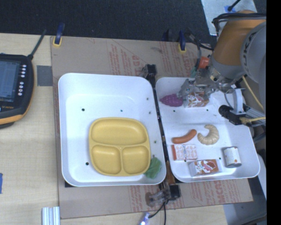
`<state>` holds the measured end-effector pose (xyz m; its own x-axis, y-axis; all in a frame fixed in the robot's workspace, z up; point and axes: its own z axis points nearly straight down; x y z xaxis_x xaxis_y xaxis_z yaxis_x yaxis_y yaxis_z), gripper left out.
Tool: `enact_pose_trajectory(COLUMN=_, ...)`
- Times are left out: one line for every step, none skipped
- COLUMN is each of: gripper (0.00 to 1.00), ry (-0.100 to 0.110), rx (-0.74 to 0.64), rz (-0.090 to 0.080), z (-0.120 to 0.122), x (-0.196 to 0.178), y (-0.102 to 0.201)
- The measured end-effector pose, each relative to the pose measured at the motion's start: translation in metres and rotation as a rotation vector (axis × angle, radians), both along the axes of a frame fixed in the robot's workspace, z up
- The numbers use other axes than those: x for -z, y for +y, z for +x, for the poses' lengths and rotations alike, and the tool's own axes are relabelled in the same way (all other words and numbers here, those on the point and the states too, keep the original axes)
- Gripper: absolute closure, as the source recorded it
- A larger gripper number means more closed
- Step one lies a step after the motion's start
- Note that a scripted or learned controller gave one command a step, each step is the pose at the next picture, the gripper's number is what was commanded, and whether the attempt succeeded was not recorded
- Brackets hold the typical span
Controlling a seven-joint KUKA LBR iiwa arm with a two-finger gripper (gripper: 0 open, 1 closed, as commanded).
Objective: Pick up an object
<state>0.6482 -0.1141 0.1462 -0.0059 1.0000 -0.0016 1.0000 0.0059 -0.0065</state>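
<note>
Gripper [195, 93] grip unclear | right bin [249, 139]: seven items | left bin [75, 102]: two

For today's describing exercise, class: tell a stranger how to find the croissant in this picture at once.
Start at the right bin, the one the arm reaches into, not the one with the yellow divided plate. Look to its middle, just right of the orange-red sausage. The croissant is the pale tan, curved, ridged crescent; its neighbours are a smooth sausage, flat printed packets and a small silver can.

Left bin [75, 102] back open; yellow tray [120, 146] fills front.
</note>
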Motion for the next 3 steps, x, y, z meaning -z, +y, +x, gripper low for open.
enact_pose_trajectory(gripper=0.00, ry=-0.002, rx=0.001, rz=0.000, z=-0.074, x=0.001, y=-0.036)
enact_pose_trajectory(gripper=0.00, ry=-0.005, rx=0.003, rz=0.000, z=-0.042, x=-0.018, y=-0.099)
enact_pose_trajectory(gripper=0.00, ry=-0.003, rx=-0.001, rz=0.001, z=-0.008, x=0.017, y=-0.011)
